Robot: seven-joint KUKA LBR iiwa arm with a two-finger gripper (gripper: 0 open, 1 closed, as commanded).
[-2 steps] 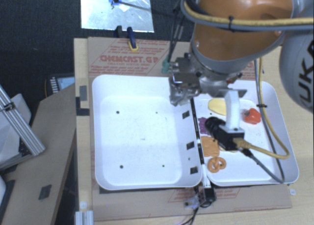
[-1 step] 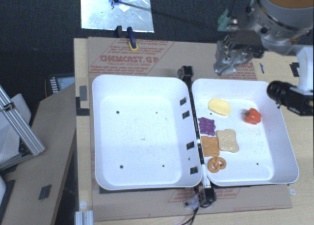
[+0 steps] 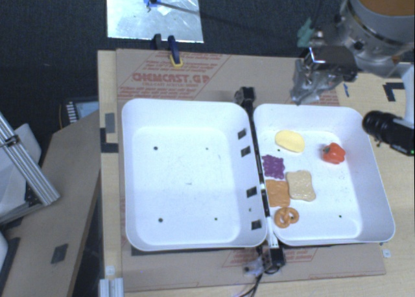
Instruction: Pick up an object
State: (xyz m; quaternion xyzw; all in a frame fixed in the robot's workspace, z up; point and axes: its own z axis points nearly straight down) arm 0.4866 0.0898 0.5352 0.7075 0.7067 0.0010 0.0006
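Apparently fingers point(image 3: 306, 92) above right bin point(image 3: 369, 159).

1. one camera fixed above the bench point(image 3: 214, 72), looking down at a slant.
2. it stands back enough to take in both white bins point(image 3: 185, 172), side by side.

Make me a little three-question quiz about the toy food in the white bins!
1. True or false: the claw hangs over the bench above the right bin's far rim.
2. Which bin holds the yellow lemon: A left, B right?
3. Fill in: the pretzel lies nearest the camera, just below the orange ____.

Key: 1 true; 2 B; 3 slice.
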